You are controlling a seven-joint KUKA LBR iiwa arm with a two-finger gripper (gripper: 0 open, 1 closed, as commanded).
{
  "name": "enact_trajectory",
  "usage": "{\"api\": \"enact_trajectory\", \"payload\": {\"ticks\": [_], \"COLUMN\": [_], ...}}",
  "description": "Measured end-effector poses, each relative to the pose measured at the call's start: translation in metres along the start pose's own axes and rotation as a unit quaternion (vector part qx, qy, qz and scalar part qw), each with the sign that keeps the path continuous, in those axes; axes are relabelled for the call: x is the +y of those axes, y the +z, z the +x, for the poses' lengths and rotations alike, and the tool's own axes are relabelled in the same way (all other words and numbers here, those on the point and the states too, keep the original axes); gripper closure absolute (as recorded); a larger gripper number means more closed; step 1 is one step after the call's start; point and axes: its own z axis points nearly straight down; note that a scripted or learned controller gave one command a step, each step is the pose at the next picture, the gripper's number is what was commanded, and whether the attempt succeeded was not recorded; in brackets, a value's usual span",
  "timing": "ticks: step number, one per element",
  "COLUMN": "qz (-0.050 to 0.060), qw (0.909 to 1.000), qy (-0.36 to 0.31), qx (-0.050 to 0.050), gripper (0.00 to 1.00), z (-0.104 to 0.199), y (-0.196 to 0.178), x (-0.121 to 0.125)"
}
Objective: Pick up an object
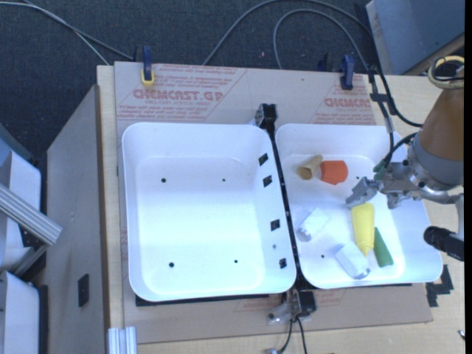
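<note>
Nearest the lens, a clear cup and a green piece lie well below the gripper, in the right bin. Just under the gripper lies the yellow object, the likeliest target. Beyond and to the gripper's left sit an orange block and a tan piece. Whether the gripper is clenched or released, I cannot tell. Descending straight onto the yellow object's middle, clear of the green piece, seems best.

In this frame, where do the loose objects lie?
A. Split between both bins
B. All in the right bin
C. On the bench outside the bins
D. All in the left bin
B: the orange piece, yellow piece and green piece all lie in the right bin, beside the gripper.
</note>
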Motion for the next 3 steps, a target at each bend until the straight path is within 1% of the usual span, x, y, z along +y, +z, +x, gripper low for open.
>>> {"api": "enact_trajectory", "payload": {"ticks": [1, 2, 3], "qz": [-0.005, -0.005, -0.003], "qw": [1.0, 1.0, 1.0], "qy": [0.0, -0.002, -0.001], "qx": [-0.002, -0.002, -0.001], "gripper": [0.0, 0.0, 1.0], "z": [-0.006, -0.01, -0.01], "y": [0.098, 0.123, 0.111], "x": [0.038, 0.125, 0.122]}}
